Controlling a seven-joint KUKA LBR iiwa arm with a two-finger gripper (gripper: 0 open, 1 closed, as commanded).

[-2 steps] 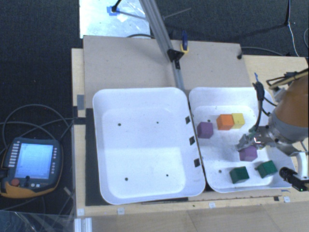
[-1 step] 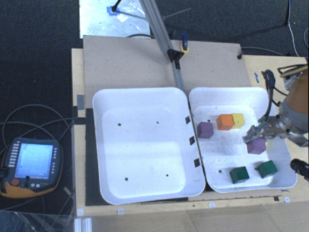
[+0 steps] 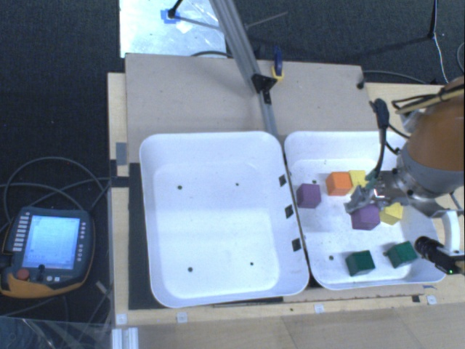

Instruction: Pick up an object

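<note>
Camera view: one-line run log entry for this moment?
end effector over right bin | at purple cube | grasp unconfirmed | left bin untouched

Light bright and even over bench. White bins (image 3: 218, 217) shine pale, nearly washed out, no hard glare. Soft small shadows under blocks. Silver sheet (image 3: 171, 17) at 12 o'clock gleams brightest. Dark floor at 9 o'clock stays dim. Picture bit grainy and soft; arm (image 3: 436, 140) at 3 o'clock looks blurry.
</note>
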